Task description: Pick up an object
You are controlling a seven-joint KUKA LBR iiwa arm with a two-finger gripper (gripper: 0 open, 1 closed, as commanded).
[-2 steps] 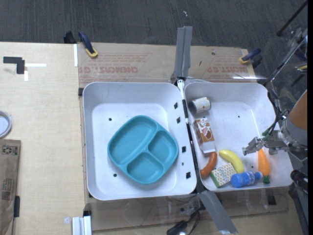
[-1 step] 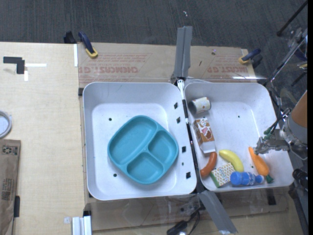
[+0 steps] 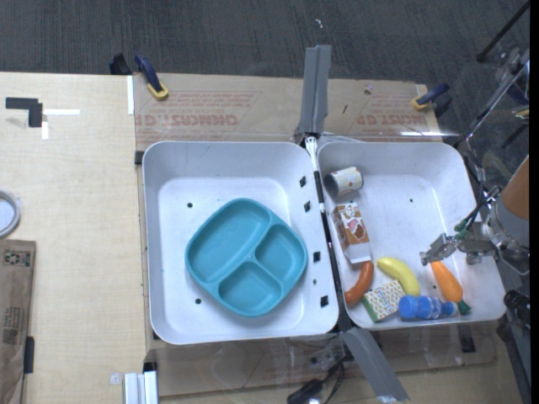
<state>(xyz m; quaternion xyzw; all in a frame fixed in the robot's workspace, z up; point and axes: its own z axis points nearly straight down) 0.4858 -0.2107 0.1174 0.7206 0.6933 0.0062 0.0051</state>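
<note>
1. The gripper (image 3: 452, 247) hangs over the right bin (image 3: 438, 154), near that bin's right wall, with the arm coming in from the view's right.
2. Gripper state: cannot tell whether it is released or clenched. The metal parts are small and cluttered, and nothing is visibly held in it.
3. The carrot (image 3: 446, 282) is the closest object. It lies just below the gripper in the view, flat on the bin floor and tilted; I cannot tell if the two touch.
4. The banana (image 3: 398, 273) lies to the gripper's lower left in the view, near but apart from it.
5. The blue bottle (image 3: 425, 308) lies on its side further below the gripper, just past the carrot's lower end.
6. The small printed box (image 3: 383, 300) sits left of the bottle, just beside the banana.
7. The red-orange sausage (image 3: 360, 282) is well to the gripper's left, by the bin's left wall.
8. The carton (image 3: 352, 230) lies flat to the gripper's left, about level with it and well apart.
9. The cup (image 3: 345, 179) lies on its side to the gripper's upper left, the farthest object in this bin.
10. The left bin (image 3: 168, 167) is well left of the gripper and holds the teal divided plate (image 3: 246, 257).
11. The tape roll (image 3: 5, 215) sits far left on the bench, cut off by the view's edge.
</note>
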